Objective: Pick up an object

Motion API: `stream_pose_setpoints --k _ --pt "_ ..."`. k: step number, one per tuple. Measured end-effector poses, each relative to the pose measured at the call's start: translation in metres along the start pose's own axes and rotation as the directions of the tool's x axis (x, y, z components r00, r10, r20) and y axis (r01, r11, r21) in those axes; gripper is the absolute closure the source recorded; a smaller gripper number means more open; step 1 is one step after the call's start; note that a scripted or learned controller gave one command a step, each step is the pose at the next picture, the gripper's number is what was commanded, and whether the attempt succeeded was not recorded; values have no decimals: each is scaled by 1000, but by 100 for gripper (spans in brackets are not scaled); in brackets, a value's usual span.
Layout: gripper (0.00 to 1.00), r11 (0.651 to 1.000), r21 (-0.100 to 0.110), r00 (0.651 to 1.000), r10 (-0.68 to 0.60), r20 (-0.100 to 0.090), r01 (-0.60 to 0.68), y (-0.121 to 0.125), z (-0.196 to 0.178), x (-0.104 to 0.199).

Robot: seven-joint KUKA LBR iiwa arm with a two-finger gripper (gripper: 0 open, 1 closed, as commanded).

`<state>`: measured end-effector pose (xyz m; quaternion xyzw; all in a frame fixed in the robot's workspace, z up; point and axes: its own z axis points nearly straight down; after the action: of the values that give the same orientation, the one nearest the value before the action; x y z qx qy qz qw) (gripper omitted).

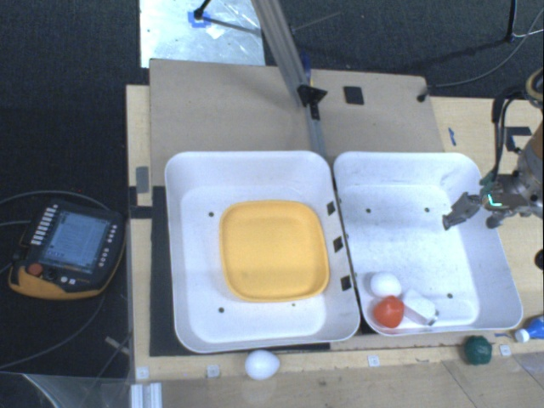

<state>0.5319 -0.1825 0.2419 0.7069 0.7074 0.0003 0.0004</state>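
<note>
pincer (478, 213) above right bin (425, 177); round red ball (389, 312) apart.

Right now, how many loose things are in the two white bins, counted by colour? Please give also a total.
Yellow: 1, the square plate in the left bin.
White: 2, the white ball and the white block in the right bin.
Red: 1, the red ball in the right bin.
Total: 4
</note>
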Motion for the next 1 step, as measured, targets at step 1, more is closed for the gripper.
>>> stream_pose_setpoints --k 1 --pt "0 1000 0 1000 0 0 0 0 0 0"
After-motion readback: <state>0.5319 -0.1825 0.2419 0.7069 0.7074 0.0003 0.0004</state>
